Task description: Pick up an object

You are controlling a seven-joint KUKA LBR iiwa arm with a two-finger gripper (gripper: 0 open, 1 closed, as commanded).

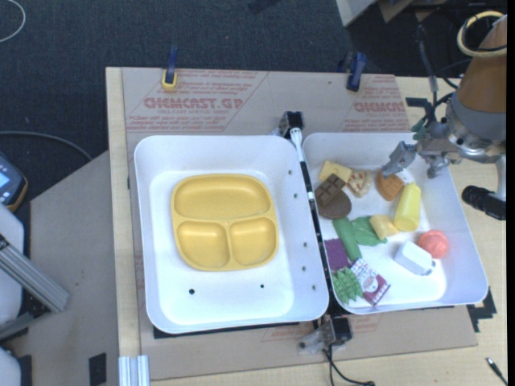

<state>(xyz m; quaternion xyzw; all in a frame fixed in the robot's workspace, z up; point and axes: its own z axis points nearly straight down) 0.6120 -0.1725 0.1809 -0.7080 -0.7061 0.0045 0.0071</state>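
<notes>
Your gripper (409,158) hung over the upper part of the right bin (467,284), its fingers (394,162) spread apart with nothing between them. The left finger pointed down towards a small brown round item (390,186) lying just below it; whether it touched that item could not be told. The grey arm (483,119) with its orange band (488,79) reached in from the right edge.

You had the pickable objects all lying in the right bin. A yellow bottle-shaped item (409,206) lay just beside the brown round one. To their left were a pale yellow wedge (334,172), a small tan piece (358,182) and a dark brown chocolate-like piece (331,197). Lower down lay green items (354,233), a purple piece (335,252), a green leafy piece (347,282) and a printed packet (372,281). A white block (414,257) and an orange-red ball (434,242) sat close together near the right wall.

Your left bin (153,240) carried a yellow divided plate (224,219) with three compartments. Both bins stood side by side on the table (129,103), with blue clamps (355,69) at its far edge
</notes>
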